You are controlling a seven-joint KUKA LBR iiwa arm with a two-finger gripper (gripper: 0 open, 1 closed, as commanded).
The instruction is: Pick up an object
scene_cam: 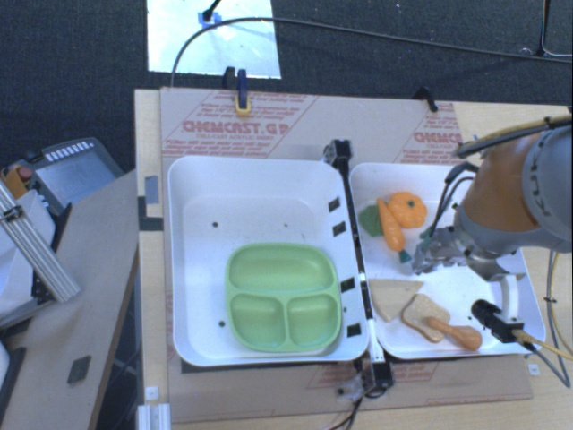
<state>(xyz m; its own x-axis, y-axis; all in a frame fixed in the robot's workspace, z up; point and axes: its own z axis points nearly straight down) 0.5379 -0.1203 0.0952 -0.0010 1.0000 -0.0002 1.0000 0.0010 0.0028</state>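
Grey arm (546, 182) with broad orange band (501, 191), black cables.

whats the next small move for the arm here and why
Probably lower the pincer a little and shift it toward the carrot. The pincer sits in the right bin, just beside the carrot and the orange, with nothing visibly between its fingers. The bread slice lies further off, so the carrot looks like the nearest pick.
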